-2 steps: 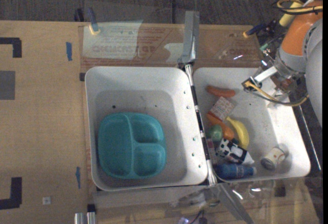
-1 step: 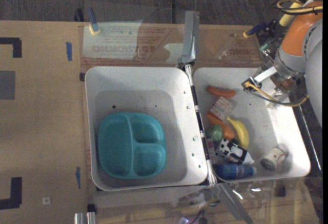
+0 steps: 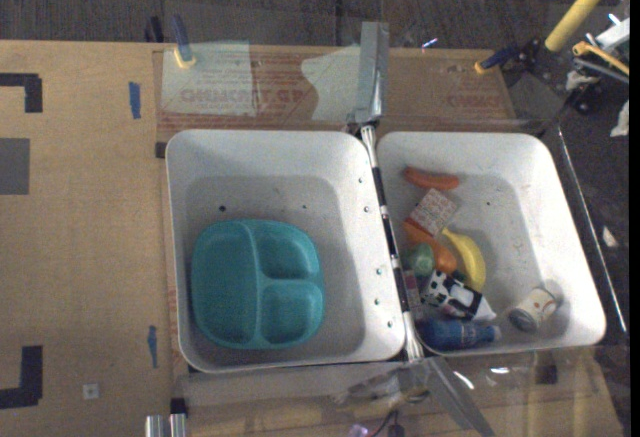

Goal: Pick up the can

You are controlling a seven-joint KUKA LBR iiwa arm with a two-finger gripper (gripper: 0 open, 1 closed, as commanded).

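Note:
The can (image 3: 535,307) is a small pale cylinder lying on its side in the front right corner of the right bin (image 3: 520,160). Its dark round end faces the bin's front left. It lies apart from the other items, with bare bin floor around it.
Along the right bin's left side lie an orange sausage-shaped toy (image 3: 431,179), a red and white packet (image 3: 433,211), a yellow banana (image 3: 466,258), a black and white carton (image 3: 455,297) and a blue bottle (image 3: 455,333). A teal divided plate (image 3: 258,282) rests in the left bin (image 3: 200,165).

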